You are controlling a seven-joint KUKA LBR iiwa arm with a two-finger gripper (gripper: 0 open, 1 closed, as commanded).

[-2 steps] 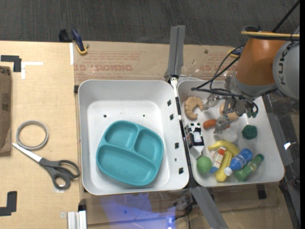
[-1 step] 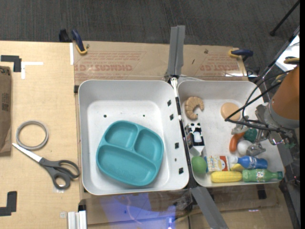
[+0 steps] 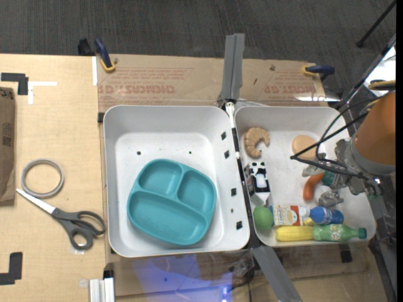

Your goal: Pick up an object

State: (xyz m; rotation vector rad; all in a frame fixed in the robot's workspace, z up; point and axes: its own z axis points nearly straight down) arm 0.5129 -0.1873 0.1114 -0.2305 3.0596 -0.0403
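Note:
The right bin (image 3: 286, 113) holds a croissant (image 3: 256, 140), a pale orange round piece (image 3: 303, 145), a black-and-white toy (image 3: 257, 178), a green ball (image 3: 263, 217), a small carton (image 3: 286, 215), a blue-capped bottle (image 3: 326, 216), a corn cob (image 3: 294, 233) and a green bottle (image 3: 337, 233). An orange sausage-shaped piece (image 3: 311, 187) lies mid-bin. My gripper (image 3: 330, 190) hangs low over the bin's right part, just right of the orange piece and above the blue-capped bottle. Cables and the arm's orange band (image 3: 380, 134) cover the bin's right side.
In the left bin (image 3: 119, 131) lies a teal divided plate (image 3: 172, 201). Scissors (image 3: 66, 218) and a tape roll (image 3: 42, 177) rest on the wooden bench at the left. Cardboard (image 3: 157, 83) and clamps sit behind the bins.

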